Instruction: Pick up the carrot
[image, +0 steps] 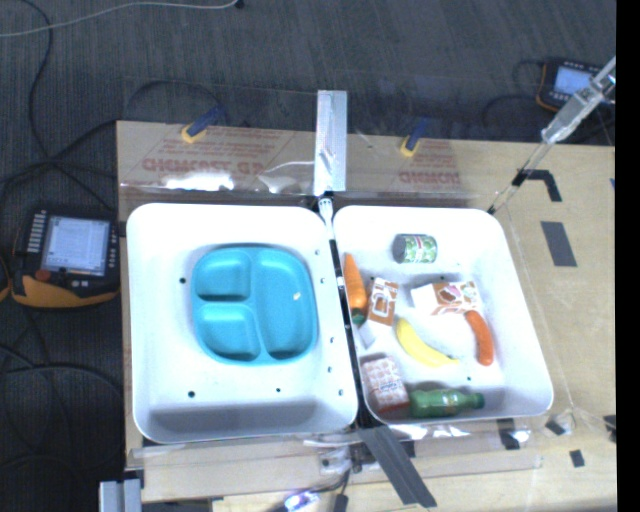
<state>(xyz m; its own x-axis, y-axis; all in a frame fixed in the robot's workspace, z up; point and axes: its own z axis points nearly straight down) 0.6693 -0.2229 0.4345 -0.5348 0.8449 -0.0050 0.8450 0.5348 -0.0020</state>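
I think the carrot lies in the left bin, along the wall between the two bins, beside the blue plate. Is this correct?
Not quite. The carrot does lie along the dividing wall, but in the right bin, on the other side of that wall from the blue plate, which sits in the left bin. The camera view shows it.

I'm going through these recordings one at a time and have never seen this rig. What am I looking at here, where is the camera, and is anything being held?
One fixed camera looks down at a slant on a bench with two shallow white bins. The left bin holds a blue divided plate. The right bin holds toy food: the carrot lying along its left wall, a banana, a green can, a green bottle, a sausage and a few small packets. The robot arm would reach in from the right. Every item lies loose in its bin, so the carrot is not yet picked up.
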